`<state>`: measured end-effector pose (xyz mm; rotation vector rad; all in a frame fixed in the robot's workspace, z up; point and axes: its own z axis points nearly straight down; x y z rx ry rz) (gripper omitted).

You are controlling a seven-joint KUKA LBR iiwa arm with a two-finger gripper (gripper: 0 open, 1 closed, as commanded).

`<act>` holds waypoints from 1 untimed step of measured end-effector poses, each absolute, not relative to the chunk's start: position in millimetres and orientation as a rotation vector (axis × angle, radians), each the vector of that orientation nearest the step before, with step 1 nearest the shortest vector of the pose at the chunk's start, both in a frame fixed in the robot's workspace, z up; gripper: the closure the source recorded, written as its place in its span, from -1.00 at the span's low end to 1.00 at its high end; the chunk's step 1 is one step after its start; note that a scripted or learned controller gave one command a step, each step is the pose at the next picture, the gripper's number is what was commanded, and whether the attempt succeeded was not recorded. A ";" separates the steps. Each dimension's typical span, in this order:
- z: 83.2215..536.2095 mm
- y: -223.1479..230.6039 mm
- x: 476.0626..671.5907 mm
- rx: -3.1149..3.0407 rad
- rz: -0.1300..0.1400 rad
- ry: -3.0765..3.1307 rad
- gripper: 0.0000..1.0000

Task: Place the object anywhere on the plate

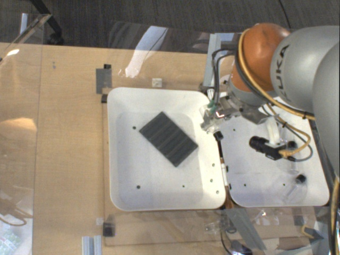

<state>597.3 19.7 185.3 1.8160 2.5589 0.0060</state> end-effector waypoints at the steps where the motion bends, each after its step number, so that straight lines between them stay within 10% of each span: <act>1: 186.0 34.0 620.4 1.695 0.007 2.639 1.00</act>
